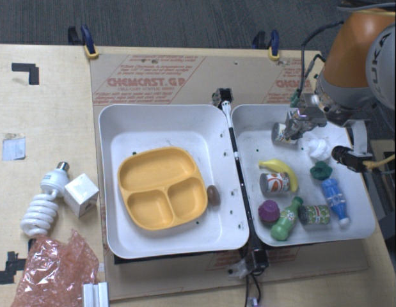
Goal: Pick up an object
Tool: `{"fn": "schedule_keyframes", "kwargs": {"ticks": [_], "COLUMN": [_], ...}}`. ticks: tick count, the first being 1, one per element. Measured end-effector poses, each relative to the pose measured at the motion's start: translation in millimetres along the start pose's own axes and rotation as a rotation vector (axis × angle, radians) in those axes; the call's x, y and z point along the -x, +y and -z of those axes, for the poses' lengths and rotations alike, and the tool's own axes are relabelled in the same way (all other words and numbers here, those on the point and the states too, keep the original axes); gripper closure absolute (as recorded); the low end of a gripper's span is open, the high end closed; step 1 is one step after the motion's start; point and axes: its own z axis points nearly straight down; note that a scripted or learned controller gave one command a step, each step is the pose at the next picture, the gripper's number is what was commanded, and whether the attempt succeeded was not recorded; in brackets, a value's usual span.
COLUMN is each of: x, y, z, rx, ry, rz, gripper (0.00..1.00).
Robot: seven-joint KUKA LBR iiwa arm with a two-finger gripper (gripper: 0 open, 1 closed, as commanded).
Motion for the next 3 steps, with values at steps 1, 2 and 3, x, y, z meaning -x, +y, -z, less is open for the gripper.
{"fn": "schedule_keyframes", "kwargs": {"ticks": [1,2,3], "x": [33.4,34.7,34.5], "y": [-53.9,-53.5,-53.8], "z": [-93.2,-86.1,-86.6], "rx": [0.016,0.014,0.013], "ry": [-0.004,-0.004,-0.003], "rz": [-0.003,-0.005,-0.005], "gripper": [0.00,1.00,0.00]}}
